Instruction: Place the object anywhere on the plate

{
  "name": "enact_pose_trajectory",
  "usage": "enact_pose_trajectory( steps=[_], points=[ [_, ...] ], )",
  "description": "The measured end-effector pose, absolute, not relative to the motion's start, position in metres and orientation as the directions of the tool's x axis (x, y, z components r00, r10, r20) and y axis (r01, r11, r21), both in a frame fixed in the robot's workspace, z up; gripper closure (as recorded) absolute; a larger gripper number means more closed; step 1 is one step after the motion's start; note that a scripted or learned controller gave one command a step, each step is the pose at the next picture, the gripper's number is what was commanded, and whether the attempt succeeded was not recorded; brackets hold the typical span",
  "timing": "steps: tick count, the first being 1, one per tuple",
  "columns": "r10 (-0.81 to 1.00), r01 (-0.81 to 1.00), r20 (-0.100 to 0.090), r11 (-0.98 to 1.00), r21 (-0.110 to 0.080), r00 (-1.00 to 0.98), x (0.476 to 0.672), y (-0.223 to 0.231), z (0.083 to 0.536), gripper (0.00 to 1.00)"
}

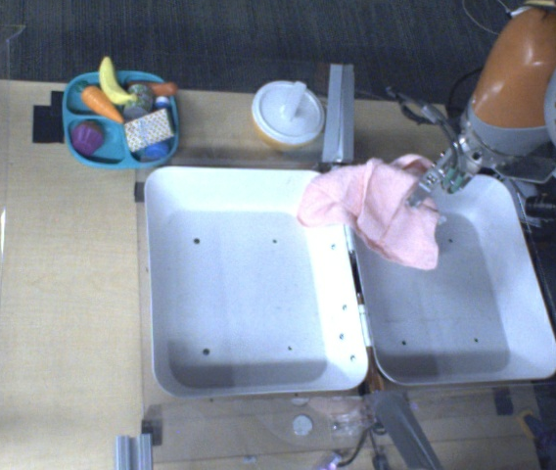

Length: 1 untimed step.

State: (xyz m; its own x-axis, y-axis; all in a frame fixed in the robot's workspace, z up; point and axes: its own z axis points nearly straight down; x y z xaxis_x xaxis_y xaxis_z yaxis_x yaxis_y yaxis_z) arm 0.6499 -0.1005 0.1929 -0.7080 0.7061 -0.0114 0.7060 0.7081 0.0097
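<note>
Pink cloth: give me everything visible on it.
The pink cloth looks like soft, crumpled fabric, pale pink, bunched in folds. It drapes over the divider between the two shallow white bins, one end over the left bin's upper right corner, the rest hanging into the right bin. The two-finger gripper meets its upper right edge, which is lifted there; a grasp can't be confirmed.

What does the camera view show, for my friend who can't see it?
A pink cloth drapes across the divide between two white bins, with the robot's tool at its right edge. Behind the bins sit a blue plate of toy food and a white lidded cup.
</note>
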Motion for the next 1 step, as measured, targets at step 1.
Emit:
enact_pose_trajectory(
  steps=[1],
  points=[
    [0.702,0.702,-0.012,0.712,0.010,-0.712,0.6531,-0.0989,0.2275,1.00]
  ],
)
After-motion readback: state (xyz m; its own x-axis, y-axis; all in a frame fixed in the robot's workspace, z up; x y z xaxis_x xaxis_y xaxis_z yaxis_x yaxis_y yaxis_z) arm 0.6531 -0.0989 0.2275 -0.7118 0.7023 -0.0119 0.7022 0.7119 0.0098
